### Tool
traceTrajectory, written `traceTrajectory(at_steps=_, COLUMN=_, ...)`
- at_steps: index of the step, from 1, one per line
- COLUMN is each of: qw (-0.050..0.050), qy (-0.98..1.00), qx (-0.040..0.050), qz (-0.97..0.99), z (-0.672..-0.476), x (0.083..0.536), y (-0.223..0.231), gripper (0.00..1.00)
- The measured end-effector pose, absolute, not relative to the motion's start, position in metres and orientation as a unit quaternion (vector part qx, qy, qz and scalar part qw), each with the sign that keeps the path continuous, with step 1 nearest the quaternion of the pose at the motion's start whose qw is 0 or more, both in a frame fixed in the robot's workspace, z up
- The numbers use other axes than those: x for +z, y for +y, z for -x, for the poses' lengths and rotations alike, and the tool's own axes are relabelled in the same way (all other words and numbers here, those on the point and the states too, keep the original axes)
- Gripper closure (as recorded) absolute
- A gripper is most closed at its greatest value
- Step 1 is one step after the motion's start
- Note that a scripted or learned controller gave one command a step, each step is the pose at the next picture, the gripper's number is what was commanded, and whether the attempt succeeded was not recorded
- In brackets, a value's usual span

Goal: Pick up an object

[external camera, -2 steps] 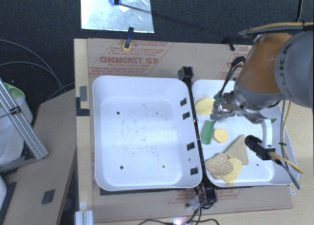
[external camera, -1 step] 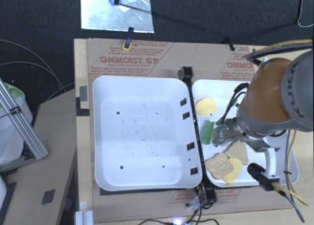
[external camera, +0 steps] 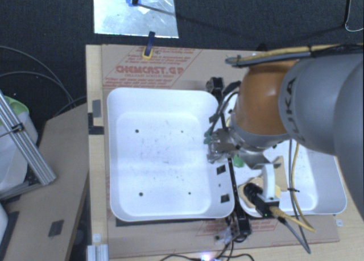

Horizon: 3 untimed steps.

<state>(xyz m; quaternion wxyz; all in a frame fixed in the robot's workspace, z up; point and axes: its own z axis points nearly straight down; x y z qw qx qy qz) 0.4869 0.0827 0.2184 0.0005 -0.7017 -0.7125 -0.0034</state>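
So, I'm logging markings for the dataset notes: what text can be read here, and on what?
"CHEMCAST G9" in red print on the brown board under the shallow white bins; the last characters are uncertain.
"KUKA", partly seen, on the grey arm.
Smaller red print on the board near its front edge: too blurred to read.

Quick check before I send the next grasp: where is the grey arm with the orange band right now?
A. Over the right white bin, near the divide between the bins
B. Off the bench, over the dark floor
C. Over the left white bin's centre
A: the grey arm's orange band sits above the right shallow white bin, beside the left shallow white bin.
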Motion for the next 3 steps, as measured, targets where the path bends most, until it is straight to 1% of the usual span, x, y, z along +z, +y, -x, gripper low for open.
traceTrajectory(at_steps=1, qw=-0.004, qy=-0.71, qx=-0.0076, qz=0.705, z=-0.489, x=0.351, y=0.086, gripper=1.0)
traceTrajectory(at_steps=2, qw=-0.005, qy=-0.705, qx=-0.0046, qz=0.709, z=-0.487, x=0.434, y=0.012, gripper=1.0)
traceTrajectory(at_steps=3, qw=0.001, qy=-0.708, qx=0.0009, qz=0.706, z=-0.487, x=0.366, y=0.031, gripper=1.0)
